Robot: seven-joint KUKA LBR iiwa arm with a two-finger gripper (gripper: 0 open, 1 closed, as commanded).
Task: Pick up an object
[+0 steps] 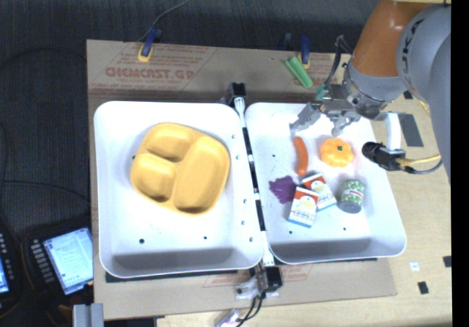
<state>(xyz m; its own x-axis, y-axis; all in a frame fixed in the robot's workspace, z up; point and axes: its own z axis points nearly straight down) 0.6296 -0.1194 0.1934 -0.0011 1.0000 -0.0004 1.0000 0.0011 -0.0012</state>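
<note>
Two shallow white plastic bins side by side on a brown cardboard sheet (pixel 183 69) printed with faint red letters, not clear enough to read. In the left bin (pixel 117 237), one smooth yellow tray (pixel 180 166) of glossy plastic with three rounded compartments, turned upside down near the middle. In the right bin (pixel 381 241), several small things: a slim orange-red carrot-like piece (pixel 300 155) lying lengthways near the middle; a round orange pumpkin-shaped toy (pixel 336 152) with a dark stem just beside it, towards the right edge; a purple ragged lump (pixel 281 188) below the carrot-like piece; two small white and red cartons (pixel 308 201) touching each other, printing too small to read; a short grey-green can (pixel 352 195) with a patterned label near the right edge. Above the far edge of the right bin, a grey two-finger gripper (pixel 326 122) under a grey arm with an orange band (pixel 381 28), fingers spread apart, nothing between them, tips just above the pumpkin-shaped toy and the carrot-like piece. On the far edge of the cardboard, a blue clamp (pixel 149 42) at the left and a green clip (pixel 299 71) near the gripper.
</note>
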